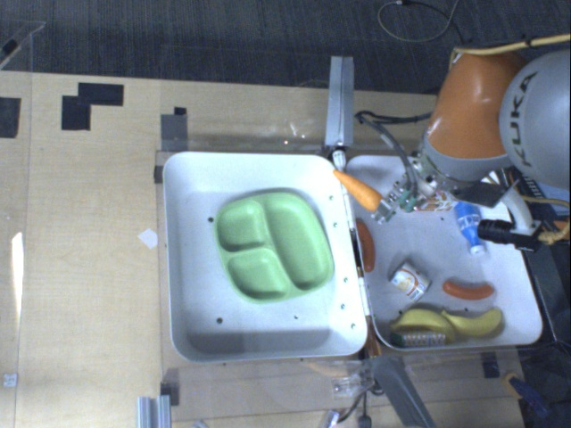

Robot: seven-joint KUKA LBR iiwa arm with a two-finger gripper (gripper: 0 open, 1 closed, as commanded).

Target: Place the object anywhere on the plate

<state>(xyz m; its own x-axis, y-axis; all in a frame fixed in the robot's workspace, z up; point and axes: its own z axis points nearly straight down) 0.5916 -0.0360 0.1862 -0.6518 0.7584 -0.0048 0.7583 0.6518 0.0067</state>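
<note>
Sitting apart: one plate (271, 244), two sausages (468, 288).

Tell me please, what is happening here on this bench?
A grey and orange robot arm reaches in over the right bin. Its gripper is near the divider between the bins, with an orange carrot at its tip; whether it truly grips the carrot is hard to tell. The green plate lies in the left bin with nothing on it. A banana, two sausages and a small can lie in the right bin.
</note>
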